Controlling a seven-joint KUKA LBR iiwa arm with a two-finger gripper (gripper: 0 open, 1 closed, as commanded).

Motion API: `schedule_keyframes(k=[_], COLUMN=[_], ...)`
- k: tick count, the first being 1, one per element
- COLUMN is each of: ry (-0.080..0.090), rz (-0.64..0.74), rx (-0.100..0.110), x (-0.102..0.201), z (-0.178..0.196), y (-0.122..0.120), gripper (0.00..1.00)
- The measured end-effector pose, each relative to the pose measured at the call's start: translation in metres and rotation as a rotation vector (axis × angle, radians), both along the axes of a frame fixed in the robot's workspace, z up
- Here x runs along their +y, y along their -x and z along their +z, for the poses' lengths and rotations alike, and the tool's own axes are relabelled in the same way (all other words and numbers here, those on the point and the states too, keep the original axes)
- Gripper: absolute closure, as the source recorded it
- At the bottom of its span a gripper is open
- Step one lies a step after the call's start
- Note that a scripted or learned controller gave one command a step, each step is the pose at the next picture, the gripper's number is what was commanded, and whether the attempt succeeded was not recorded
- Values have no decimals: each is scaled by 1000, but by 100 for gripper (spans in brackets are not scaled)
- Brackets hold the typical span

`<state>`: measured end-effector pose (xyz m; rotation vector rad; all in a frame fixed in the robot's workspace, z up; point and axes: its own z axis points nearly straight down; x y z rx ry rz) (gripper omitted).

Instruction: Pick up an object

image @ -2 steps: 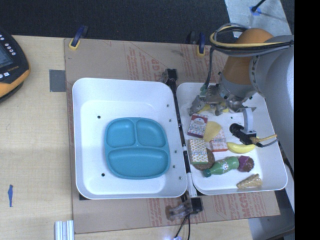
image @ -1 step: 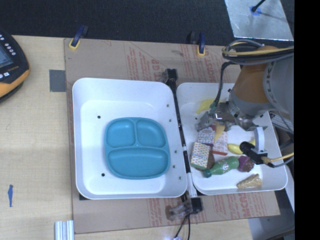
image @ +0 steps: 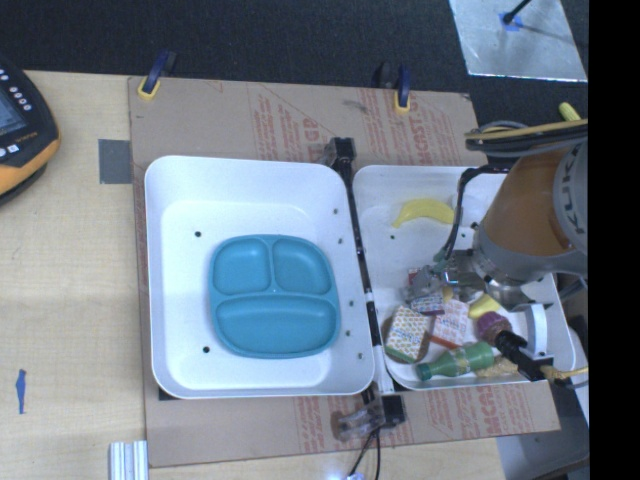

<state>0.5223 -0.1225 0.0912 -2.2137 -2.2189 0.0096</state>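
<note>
Green bottle (image: 458, 362) at lower right of frame, gripper (image: 436, 286) just above among clutter, jaw state unclear.

Arm (image: 530, 213) reaches in from right — pincer (image: 447, 280) lowered.

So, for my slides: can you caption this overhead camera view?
KUKA arm's gripper lowered into the cluttered right bin, beside a left bin holding a blue divided plate.

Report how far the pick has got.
Done: the arm has reached over the right bin, with its gripper low among the clutter near the patterned packets. In hand: nothing visibly held. Left: grasp and lift an item; the banana and green bottle lie untouched.
</note>
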Motion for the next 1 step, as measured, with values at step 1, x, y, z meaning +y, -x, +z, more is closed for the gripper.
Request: schedule_keyframes(k=[1], ry=[1], rz=[5], rx=[-9], x=[11], z=[1], y=[-33], gripper=[0])
